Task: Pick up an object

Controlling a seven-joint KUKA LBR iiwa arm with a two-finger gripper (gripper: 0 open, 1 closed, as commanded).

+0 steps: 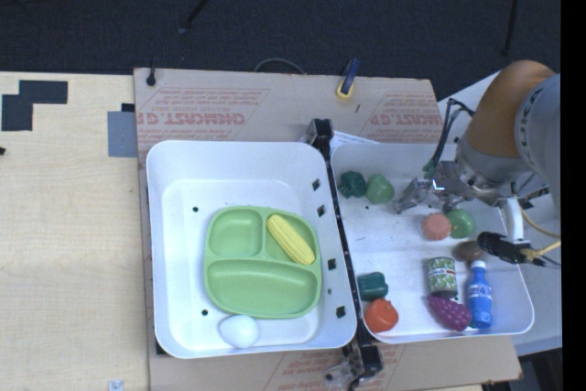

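Hovered low in the right bin [522,316], gripper [409,197] with fingers apart and nothing between them, beside the pink ball [436,226] and green ball [379,190] (both within easy reach), needed to centre over one before closing.

We saw a bulky grey arm [540,128] with a rounded orange band [504,110] above its wrist. Thin black cables [449,133] looped beside it, and its metal gripper [414,194] looked silvery grey and angular.
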